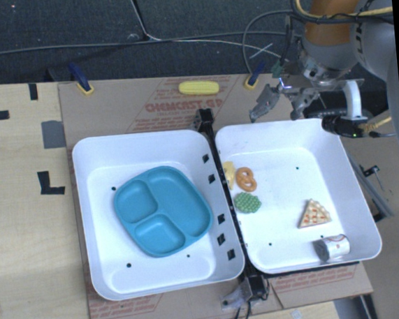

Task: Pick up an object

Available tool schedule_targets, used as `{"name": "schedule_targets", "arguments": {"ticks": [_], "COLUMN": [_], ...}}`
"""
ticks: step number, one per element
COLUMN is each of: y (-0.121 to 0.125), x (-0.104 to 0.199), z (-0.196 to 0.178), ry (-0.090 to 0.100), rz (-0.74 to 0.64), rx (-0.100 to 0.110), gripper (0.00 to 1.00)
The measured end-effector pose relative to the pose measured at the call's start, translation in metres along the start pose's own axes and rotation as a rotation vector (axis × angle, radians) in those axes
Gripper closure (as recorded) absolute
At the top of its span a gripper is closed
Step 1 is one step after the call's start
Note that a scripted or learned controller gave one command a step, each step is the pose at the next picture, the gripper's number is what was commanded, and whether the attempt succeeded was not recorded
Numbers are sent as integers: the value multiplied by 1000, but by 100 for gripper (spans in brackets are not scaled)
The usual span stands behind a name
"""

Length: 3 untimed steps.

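Logged the gripper (282, 109) hovering over the back rim of the right bin (283, 151), claw released, fingers splayed, nothing between them. Judged the step as approach, no pick started.

Found every candidate inside the right bin:
- pretzel (245, 179) near its left wall
- small yellow piece (228, 173) just left of that, hard against the wall
- green knobbly item (246, 202) just in front of the pretzel
- pizza slice (314, 213) right of centre on the floor
- grey-and-white cylinder (332, 248) in the front right corner, against the front wall

Would have gone for the pizza slice: well apart from the rest, open floor all round, room for both fingers. Would have come straight down, set the fingers across its narrow width, and closed only once low enough to straddle it. Flat and thin though, so risked a slip or a scrape on the floor. Rated the left-wall cluster worse: crowded, with the wall blocking one finger. Rated the cylinder likely to roll, and cornered too.

Noted smooth white plastic on the bin floor and shallow sloped walls. Left of the right bin: twin bin (87, 222) holding a blue divided plate (162, 209). Under both: printed cardboard sheet (166, 109) on a pale wooden bench (23, 228). Behind the right bin: yellow banana-like thing (198, 88) on the cardboard, a clamp (251, 80), then a dark mat (46, 30) with loose cables (174, 40).
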State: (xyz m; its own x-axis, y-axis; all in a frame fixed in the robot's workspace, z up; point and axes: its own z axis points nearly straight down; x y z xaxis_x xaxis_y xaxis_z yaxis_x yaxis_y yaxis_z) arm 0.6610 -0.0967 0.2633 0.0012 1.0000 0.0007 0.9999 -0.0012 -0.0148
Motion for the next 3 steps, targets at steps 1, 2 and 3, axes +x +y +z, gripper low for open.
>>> {"name": "schedule_targets", "arguments": {"ticks": [1, 2, 3], "y": [2, 0, 7], "x": [0, -2, -6], "z": [-9, 35, 95], "ry": [-1, -2, -3], "rz": [-3, -2, -2], "rx": [-13, -10, -9], "gripper": [0, 0, 0]}}
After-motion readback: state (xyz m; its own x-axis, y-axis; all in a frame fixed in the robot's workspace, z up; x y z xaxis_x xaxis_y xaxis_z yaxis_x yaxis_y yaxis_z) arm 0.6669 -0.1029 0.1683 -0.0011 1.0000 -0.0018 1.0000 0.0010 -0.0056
